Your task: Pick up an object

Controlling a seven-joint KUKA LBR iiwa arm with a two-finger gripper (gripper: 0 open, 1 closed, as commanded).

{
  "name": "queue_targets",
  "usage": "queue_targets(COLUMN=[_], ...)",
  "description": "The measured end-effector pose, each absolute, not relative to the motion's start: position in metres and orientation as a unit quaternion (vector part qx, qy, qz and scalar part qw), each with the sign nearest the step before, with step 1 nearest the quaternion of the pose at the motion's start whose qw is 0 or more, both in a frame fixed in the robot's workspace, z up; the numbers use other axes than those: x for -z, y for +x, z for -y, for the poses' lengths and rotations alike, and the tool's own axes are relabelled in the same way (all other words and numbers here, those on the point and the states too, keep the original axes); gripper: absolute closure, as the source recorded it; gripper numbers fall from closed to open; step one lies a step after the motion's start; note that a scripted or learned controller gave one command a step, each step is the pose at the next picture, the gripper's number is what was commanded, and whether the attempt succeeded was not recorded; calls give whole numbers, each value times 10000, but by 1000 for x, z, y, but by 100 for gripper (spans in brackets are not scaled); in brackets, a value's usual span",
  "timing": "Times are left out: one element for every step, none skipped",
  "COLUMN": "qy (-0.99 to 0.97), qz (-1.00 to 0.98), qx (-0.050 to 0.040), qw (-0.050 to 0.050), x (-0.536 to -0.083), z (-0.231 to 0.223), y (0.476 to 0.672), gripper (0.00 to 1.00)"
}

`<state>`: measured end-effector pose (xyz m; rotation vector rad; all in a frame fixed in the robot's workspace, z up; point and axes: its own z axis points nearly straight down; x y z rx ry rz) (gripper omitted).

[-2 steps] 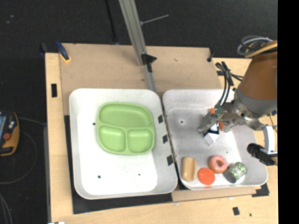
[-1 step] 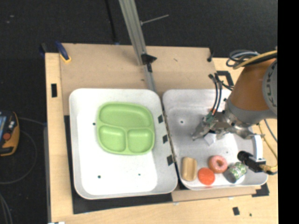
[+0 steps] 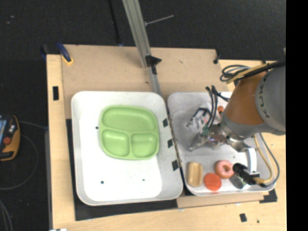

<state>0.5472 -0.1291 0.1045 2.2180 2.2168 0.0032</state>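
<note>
Over the middle of the right bin (image 3: 183, 107) hangs the gripper (image 3: 201, 134), and I cannot tell from here whether it is open or closed. Along that bin's near edge sit a tan roll (image 3: 194, 173), an orange-red ball (image 3: 212, 181) and a pink doughnut (image 3: 224, 168), close together and apart from the gripper. A green divided plate (image 3: 129, 131) lies in the left bin (image 3: 86, 177).

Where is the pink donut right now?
In the camera view, the donut lies in the right bin near its lower edge, just up-right of the red ball, with the tan block further left.
</note>
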Motion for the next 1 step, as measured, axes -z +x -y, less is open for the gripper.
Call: queue_targets(qy=[7081], qz=[-7061], qx=[-5], qw=[12], x=[-101], z=[130], y=[548], gripper=[0])
